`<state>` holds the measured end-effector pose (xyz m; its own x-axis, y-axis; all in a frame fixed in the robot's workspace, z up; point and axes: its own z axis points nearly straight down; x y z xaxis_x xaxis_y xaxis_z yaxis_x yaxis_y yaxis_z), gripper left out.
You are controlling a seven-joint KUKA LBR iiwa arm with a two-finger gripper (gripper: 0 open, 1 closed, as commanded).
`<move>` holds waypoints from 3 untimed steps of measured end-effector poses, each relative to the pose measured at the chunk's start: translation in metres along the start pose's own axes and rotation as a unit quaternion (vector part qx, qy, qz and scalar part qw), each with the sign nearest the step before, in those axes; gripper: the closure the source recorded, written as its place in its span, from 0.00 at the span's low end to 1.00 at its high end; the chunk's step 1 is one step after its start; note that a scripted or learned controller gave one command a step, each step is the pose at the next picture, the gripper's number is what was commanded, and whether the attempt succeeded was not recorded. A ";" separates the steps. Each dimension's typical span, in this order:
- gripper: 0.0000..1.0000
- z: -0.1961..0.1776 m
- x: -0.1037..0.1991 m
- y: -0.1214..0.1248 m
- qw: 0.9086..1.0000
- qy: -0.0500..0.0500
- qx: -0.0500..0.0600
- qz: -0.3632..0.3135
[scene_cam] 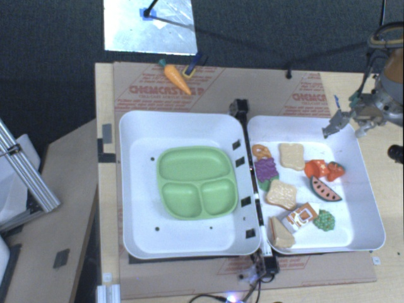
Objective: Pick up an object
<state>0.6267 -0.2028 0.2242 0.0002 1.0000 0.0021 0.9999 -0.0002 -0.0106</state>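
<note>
The right bin (363, 188) holds several toy foods: a pretzel (261, 150), purple grapes (266, 169), two bread slices (291, 156) (281, 194), a red pepper (324, 169), a watermelon slice (324, 190), broccoli (324, 220) and a small carton (300, 216). My gripper (347, 124) hangs over the bin's far right corner, up and right of the red pepper. Its fingers are spread apart with nothing between them.
The left bin (136, 169) holds a green divided plate (196, 182). A toy carrot (177, 79) lies on the cardboard behind the bins, near a shiny sheet (150, 17). A metal frame (25, 175) stands at the far left.
</note>
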 end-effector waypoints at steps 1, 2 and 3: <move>0.00 -0.008 0.001 0.002 1.000 -0.001 -0.006 -0.002; 0.00 0.054 0.002 0.006 1.000 -0.001 -0.004 -0.002; 0.00 0.096 0.002 0.011 1.000 -0.001 -0.005 -0.003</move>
<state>0.6364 -0.2003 0.1282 -0.0055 1.0000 0.0002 1.0000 0.0055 -0.0011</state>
